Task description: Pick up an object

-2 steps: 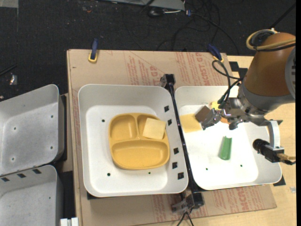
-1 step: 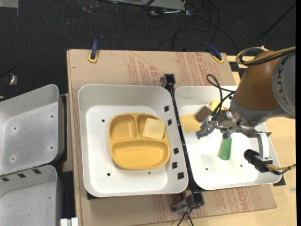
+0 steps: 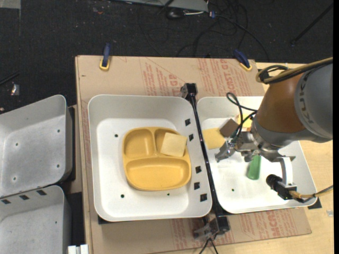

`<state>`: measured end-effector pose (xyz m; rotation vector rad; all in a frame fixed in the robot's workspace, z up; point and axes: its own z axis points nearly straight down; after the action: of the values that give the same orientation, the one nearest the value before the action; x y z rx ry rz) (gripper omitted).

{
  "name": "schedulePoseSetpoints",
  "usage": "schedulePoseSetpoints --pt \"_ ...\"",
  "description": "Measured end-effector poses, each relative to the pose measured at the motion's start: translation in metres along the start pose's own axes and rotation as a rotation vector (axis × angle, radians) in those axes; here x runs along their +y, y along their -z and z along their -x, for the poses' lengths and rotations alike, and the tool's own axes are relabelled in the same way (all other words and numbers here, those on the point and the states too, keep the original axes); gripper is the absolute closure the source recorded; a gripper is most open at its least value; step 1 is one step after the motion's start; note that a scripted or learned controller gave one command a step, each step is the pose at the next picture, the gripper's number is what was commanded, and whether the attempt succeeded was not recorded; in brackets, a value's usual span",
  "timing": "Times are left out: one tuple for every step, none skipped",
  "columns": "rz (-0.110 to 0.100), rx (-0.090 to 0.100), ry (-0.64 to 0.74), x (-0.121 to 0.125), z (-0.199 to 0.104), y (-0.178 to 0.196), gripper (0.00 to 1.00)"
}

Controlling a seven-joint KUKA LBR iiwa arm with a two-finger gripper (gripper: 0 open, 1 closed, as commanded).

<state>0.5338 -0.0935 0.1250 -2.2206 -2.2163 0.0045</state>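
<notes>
In the right bin (image 3: 249,197) lie a green cylinder (image 3: 254,168), a yellow block (image 3: 212,138) at the bin's left side and a small brown piece (image 3: 229,126) just beyond it. My gripper (image 3: 229,151) hangs low over the right bin, between the yellow block and the green cylinder, with nothing seen held. The left bin (image 3: 106,194) carries a yellow divided plate (image 3: 153,171) with a pale tan block (image 3: 172,144) resting in its upper right compartment.
The arm's orange band and grey body cover the upper right part of the right bin. A black divider (image 3: 200,147) runs between the bins. Grey trays (image 3: 32,142) lie off the bench to the left.
</notes>
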Motion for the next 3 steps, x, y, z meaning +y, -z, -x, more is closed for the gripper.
schedulePoseSetpoints --pt "0.005 -0.001 -0.001 0.001 0.000 0.012 1.00" --pt "0.010 -0.002 0.004 -0.002 0.002 0.075 1.00" --pt "0.009 -0.002 0.004 0.005 0.004 0.119 1.00"
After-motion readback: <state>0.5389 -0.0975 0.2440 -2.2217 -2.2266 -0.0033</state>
